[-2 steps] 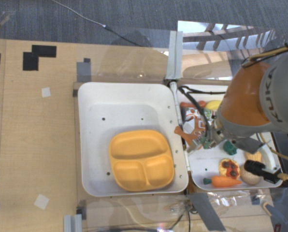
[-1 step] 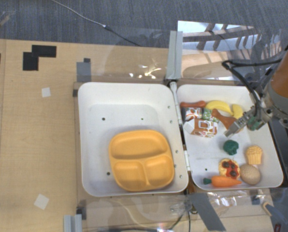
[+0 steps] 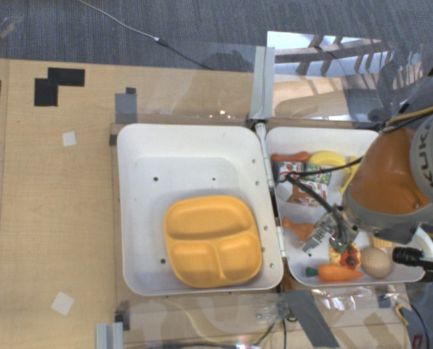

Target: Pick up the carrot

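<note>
Carrot point(image 3: 339, 273) lies at the right bin's point(image 3: 298, 266) near edge, long axis left-right, green top leftward. Camera view: gripper point(image 3: 325, 233) hangs just beyond it, slightly left, grasping nothing; how far it gapes I cannot tell. Pale egg-shaped item point(image 3: 377, 262) touches carrot's right end; small red-and-yellow toy point(image 3: 345, 254) crowds just behind.

The arm point(image 3: 420, 158) is grey and rounded, with a broad glossy orange band point(image 3: 387, 177) wrapping the section above the wrist. Dark block letters, partly cut off, mark the grey shell at the frame's edge. Below the band sits a grey collar, and from it extends the claw point(image 3: 327, 233), a small metallic piece with silvery, angular parts. Thin dark cables run near it.
</note>
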